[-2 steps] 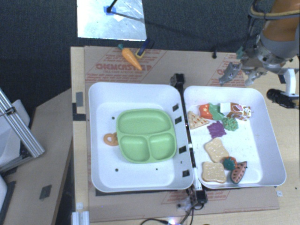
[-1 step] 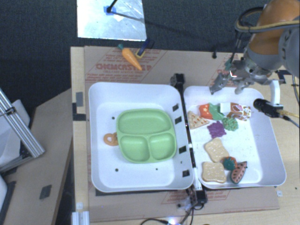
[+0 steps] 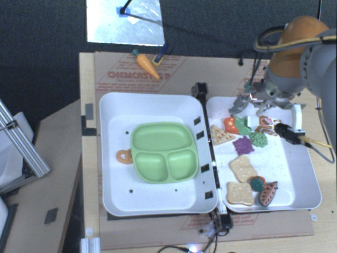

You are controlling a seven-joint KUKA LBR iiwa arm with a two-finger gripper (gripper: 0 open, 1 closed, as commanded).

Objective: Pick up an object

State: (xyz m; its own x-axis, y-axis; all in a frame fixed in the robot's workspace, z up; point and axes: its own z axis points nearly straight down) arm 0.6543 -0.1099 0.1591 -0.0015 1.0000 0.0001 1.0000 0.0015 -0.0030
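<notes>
I hang over the far end of the right bin [image 3: 310, 194], the one holding the toy food, and my gripper [image 3: 251, 103] sits just above its back wall. Whether my fingers are apart or together I cannot tell; the metal parts there blur together. Nothing is visibly held between them.

Taking the orange-red piece [image 3: 230, 124] as my landmark: it lies just below and slightly to the left of my gripper, toward the near side of the bin. Touching it on the right is a green piece [image 3: 244, 126], and past that another green cluster [image 3: 258, 138]. Nearer the camera from the landmark lie a waffle-like wedge [image 3: 221, 136] and a purple piece [image 3: 243, 145]; two bread slices [image 3: 243, 168] are farther down again.

I judge the orange-red piece the closest candidate, needing a short reach down and toward the bins' divider. Its long axis I cannot make out. The crowding beside it could spoil a grasp.
</notes>
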